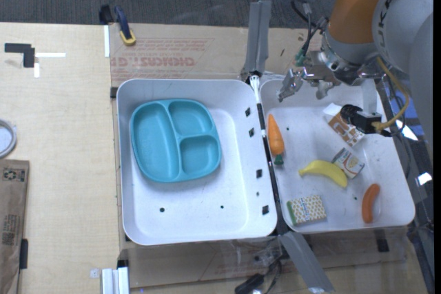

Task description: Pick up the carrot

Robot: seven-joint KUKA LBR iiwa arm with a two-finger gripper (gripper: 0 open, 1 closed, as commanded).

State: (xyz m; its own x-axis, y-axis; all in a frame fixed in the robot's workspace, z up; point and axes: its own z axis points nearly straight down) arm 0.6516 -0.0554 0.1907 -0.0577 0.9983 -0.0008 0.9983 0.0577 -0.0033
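Carrot point(275, 136) lying against the left wall of the right bin point(396, 217), gripper point(305, 82) open and empty above that bin's far edge, banana point(324, 172) mid-bin, blue plate point(176, 140) in the left bin point(138, 217)

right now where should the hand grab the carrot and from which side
Probably across the thick orange middle of the carrot, coming straight down from above. It lies flat along the left wall of the right bin, green end toward the camera, so the hand would close along the carrot's short width, leaving room for the finger nearest the wall.
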